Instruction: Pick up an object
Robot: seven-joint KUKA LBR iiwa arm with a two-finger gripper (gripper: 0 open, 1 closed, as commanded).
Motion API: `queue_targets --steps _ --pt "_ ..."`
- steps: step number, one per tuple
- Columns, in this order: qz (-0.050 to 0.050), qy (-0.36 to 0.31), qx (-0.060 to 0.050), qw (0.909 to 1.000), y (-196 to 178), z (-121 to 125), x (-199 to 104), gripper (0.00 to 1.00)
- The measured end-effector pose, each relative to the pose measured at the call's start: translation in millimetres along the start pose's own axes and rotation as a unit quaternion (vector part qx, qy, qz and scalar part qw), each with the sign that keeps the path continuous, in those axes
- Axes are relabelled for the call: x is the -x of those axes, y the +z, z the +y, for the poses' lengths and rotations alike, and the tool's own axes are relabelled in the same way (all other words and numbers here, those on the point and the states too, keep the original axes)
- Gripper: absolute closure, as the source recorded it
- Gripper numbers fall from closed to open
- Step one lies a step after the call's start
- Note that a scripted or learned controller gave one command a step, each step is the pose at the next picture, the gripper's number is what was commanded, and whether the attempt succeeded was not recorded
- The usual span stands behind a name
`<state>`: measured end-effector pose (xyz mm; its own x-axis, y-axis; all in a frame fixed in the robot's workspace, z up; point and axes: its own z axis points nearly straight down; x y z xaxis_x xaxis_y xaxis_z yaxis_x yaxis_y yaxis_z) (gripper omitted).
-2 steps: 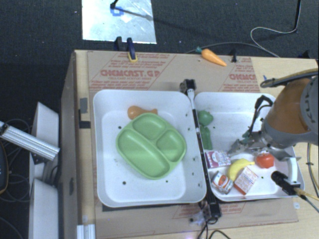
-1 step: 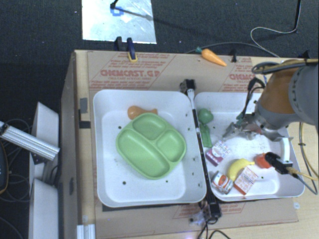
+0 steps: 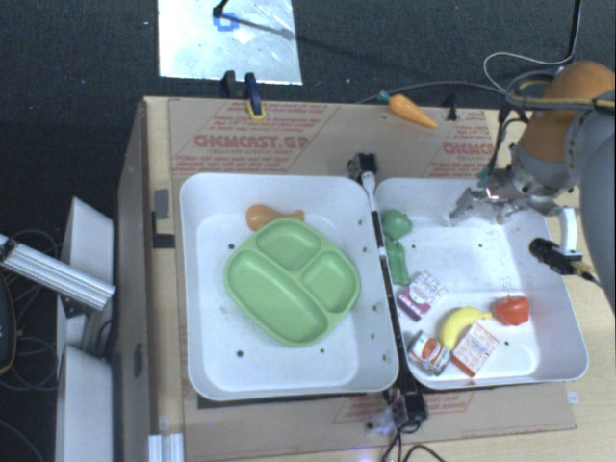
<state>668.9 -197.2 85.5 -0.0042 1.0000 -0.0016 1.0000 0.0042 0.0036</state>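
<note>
My gripper (image 3: 478, 205) hangs over the back of the right bin (image 3: 568, 354), near its far wall, with nothing visibly in it. Lower in that bin lie a yellow banana (image 3: 460, 323), a red pepper-like toy (image 3: 512, 310), a red-and-white carton (image 3: 475, 348), a small can (image 3: 428, 352) and a purple-and-white packet (image 3: 420, 295). A green toy (image 3: 396, 223) sits by the divider, left of the gripper. All of these lie apart from the gripper.
The left bin (image 3: 207, 354) holds a green divided plate (image 3: 292, 280) with an orange toy (image 3: 263, 217) behind it. A toy carrot (image 3: 413, 112) lies on the cardboard behind the bins. A clamp (image 3: 252, 94) grips the bench's back edge.
</note>
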Motion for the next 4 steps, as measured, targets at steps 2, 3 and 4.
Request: queue_targets --steps 2,3,4 --pt "0.002 -0.001 -0.002 1.0000 0.2 0.5 7.4 0.00" --pt "0.002 -0.001 -0.002 1.0000 0.2 0.5 7.4 0.00" --pt "0.002 -0.001 -0.002 1.0000 0.2 0.4 7.4 0.00"
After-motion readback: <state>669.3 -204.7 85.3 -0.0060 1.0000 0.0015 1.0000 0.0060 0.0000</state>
